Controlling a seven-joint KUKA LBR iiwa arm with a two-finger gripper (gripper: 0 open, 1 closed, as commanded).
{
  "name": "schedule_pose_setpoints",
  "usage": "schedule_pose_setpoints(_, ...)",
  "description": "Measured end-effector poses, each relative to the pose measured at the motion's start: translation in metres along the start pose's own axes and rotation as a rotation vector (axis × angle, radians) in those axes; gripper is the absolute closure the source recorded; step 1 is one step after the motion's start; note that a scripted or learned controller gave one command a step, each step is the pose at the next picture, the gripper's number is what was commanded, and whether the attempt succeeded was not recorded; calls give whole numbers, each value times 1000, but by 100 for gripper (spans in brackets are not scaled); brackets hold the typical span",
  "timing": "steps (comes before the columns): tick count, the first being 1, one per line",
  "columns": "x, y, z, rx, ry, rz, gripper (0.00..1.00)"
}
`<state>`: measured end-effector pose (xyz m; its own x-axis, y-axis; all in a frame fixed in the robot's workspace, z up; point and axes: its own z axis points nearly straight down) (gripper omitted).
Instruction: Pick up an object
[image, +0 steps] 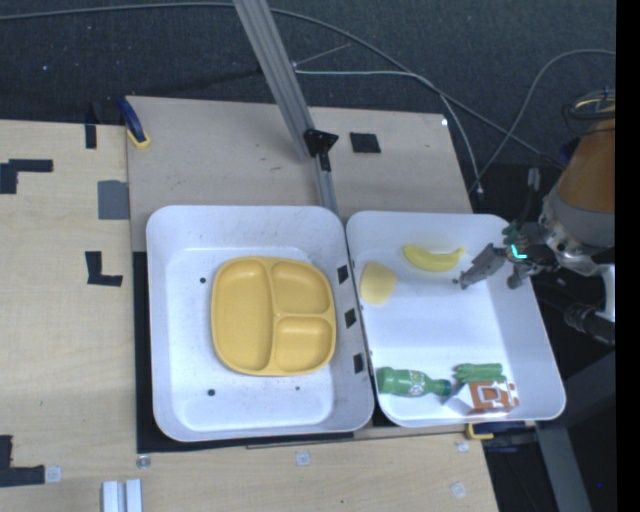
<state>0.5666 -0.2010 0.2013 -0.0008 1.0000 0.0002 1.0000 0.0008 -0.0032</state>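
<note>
your gripper (487, 265) hung with fingers parted, empty, just at three o'clock of the toy banana (433, 259) in the right bin (525, 335); it looked light, slick plastic, best pinched mid-curve.

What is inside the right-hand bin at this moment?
The right bin holds a banana, a pale yellow rounded piece, a green bottle and an orange-and-white item with green on top. Whatever lies under them is covered.
</note>
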Motion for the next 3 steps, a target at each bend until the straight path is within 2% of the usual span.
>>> schedule_pose_setpoints(1, 0, 1, -1, -2, 0, 0, 0)
schedule_pose_setpoints(3, 12, -13, 103, 3, 0, 0, 0)
